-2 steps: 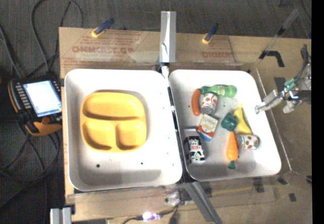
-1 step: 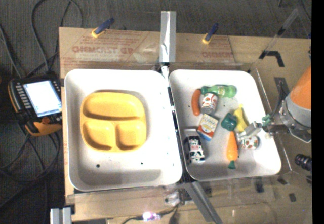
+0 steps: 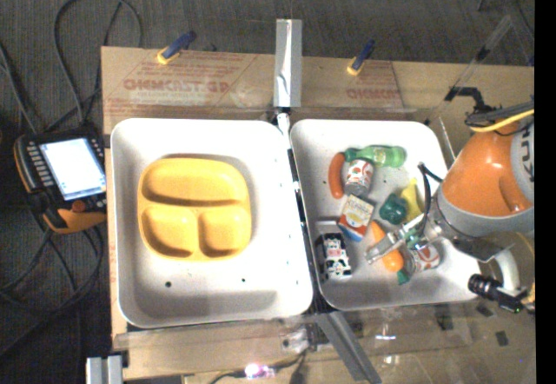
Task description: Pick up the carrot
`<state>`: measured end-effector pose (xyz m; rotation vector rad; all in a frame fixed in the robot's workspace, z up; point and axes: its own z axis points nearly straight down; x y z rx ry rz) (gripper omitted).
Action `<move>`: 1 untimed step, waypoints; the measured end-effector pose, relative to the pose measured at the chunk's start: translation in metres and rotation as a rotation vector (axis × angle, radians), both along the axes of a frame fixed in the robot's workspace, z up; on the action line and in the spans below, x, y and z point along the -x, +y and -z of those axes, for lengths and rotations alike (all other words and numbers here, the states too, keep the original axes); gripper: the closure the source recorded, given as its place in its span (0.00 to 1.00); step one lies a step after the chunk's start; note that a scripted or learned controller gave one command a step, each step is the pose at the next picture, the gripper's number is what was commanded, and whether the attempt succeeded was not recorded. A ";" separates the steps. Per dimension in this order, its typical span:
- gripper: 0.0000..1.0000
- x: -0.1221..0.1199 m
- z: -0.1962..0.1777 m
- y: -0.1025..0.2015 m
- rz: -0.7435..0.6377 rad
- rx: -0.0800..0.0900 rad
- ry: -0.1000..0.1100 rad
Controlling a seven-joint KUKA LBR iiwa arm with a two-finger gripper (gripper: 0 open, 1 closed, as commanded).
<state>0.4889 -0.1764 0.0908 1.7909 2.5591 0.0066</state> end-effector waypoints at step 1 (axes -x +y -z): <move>1.00 -0.001 -0.010 0.001 0.000 -0.001 0.000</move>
